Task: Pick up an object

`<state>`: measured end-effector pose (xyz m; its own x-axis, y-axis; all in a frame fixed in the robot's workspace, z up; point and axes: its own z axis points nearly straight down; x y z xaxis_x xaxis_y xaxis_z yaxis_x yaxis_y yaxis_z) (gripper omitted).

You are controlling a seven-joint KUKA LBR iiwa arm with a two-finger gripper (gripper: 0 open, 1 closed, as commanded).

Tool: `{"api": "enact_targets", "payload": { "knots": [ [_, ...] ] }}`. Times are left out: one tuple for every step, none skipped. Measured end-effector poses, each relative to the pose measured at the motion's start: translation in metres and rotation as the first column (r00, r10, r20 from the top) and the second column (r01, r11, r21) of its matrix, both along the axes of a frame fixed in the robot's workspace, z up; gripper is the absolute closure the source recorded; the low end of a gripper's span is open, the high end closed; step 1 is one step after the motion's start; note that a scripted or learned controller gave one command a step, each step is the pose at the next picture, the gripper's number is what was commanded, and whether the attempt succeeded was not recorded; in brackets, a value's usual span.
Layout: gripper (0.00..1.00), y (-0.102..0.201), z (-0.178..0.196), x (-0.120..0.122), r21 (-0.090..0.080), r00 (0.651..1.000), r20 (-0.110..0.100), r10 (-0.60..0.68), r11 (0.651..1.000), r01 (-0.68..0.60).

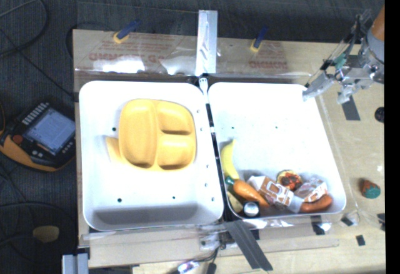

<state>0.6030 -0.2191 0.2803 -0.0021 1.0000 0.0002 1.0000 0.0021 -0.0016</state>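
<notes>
My gripper (330,96) hovers over the bench by the far right corner of the right bin (275,104). It is open, with nothing between its fingers. Loose objects lie along the right bin's near side: a banana (229,161), a carrot (245,191), a clear-wrapped packet (276,192), a dark round item (290,179) and a red sausage (316,204). In the left bin (94,141) lies a yellow divided tray (156,133). All of these objects are well away from the gripper.
A metal divider post (207,41) stands at the back between the bins. Blue and yellow clips (127,30) hold a plastic sheet at the back edge. A small red and teal object (370,189) rests on the bench right of the bins. A handheld pendant (44,135) lies on the floor at the left.
</notes>
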Motion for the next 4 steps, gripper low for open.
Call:
{"api": "enact_targets", "payload": {
  "knots": [
    [0.0, 0.036, -0.125, 0.065, -0.003, 0.999, -0.002, 0.033, 0.999, -0.033],
    [0.0, 0.074, -0.191, -0.032, -0.002, 0.999, 0.01, 0.034, 0.999, -0.034],
    [0.0, 0.097, -0.19, -0.102, -0.006, 0.988, 0.015, 0.154, 0.988, -0.154],
    [1.0, 0.098, -0.18, -0.101, -0.003, 0.988, 0.016, 0.154, 0.988, -0.154]
  ]
}}
